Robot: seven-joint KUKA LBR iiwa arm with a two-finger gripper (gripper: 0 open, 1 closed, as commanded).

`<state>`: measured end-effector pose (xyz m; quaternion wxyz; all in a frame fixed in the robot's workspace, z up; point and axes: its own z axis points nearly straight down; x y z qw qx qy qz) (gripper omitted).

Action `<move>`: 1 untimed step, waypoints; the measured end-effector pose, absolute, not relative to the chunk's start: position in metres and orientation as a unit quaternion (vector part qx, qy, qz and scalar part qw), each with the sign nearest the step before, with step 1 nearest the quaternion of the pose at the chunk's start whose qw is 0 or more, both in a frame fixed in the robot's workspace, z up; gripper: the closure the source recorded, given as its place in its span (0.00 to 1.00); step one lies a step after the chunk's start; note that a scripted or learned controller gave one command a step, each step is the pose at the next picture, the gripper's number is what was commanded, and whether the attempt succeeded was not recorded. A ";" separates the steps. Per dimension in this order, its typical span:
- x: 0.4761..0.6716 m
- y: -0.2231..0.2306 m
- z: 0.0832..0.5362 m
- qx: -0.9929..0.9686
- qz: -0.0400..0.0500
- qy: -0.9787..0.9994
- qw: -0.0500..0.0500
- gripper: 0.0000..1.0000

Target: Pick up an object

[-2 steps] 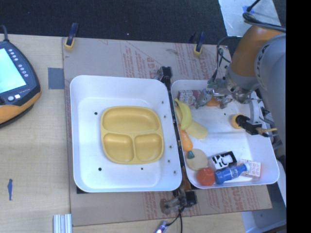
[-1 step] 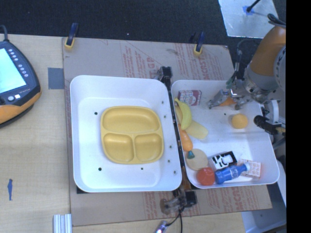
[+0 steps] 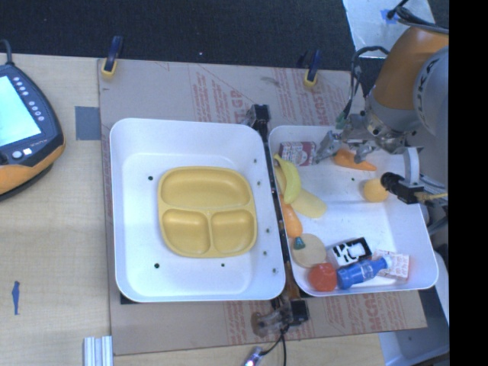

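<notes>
Gripper (image 3: pixel 352 149) metal, low over right bin's (image 3: pixel 424 227) far corner, above orange piece (image 3: pixel 355 159); grip state indiscernible.

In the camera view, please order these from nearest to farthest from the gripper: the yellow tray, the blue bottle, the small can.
From the gripper:
1. Small can, just beside it, right bin's far corner.
2. Blue bottle, right bin's near edge.
3. Yellow tray, left bin's middle.

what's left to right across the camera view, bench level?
Handheld controller → left white bin holding the yellow divided tray → banana → blue bottle → lemon-like yellow fruit
</notes>
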<state>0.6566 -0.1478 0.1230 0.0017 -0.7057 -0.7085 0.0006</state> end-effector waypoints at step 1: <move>0.656 -0.209 0.099 -0.707 0.001 -0.707 0.001 0.00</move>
